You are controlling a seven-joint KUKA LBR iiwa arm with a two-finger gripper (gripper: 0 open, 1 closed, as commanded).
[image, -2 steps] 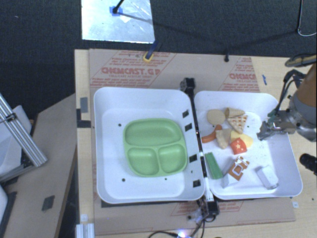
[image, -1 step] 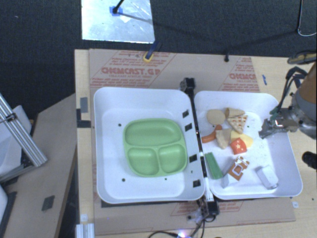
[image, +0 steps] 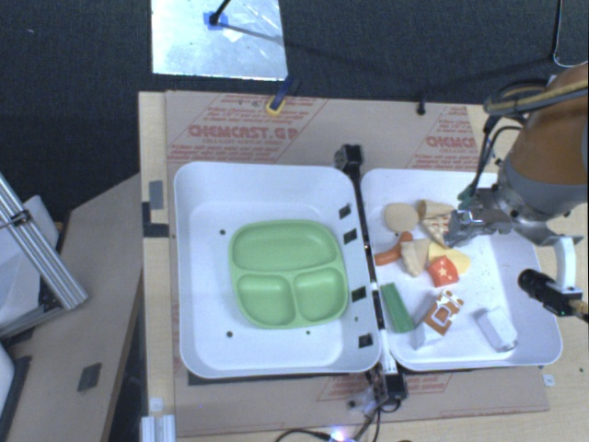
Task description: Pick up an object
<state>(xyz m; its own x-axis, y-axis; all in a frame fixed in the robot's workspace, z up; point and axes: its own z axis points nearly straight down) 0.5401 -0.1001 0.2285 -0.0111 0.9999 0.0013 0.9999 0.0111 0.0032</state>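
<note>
Camera view, from above the tabletop [image: 156, 256]: you see the gripper [image: 457, 225] low in the right bin [image: 534, 339], near its far edge, just beside a cluster of toy food [image: 428, 247]; whether the fingers are wide or narrow, you cannot tell at this size; nothing shows between them, so the pick looks not yet made; a green block [image: 398, 307] and a grey piece [image: 494, 328] lie toward the bin's near edge; the left bin [image: 198, 201] carries a green divided plate [image: 287, 273]; closing and lifting appear left to do.
</note>
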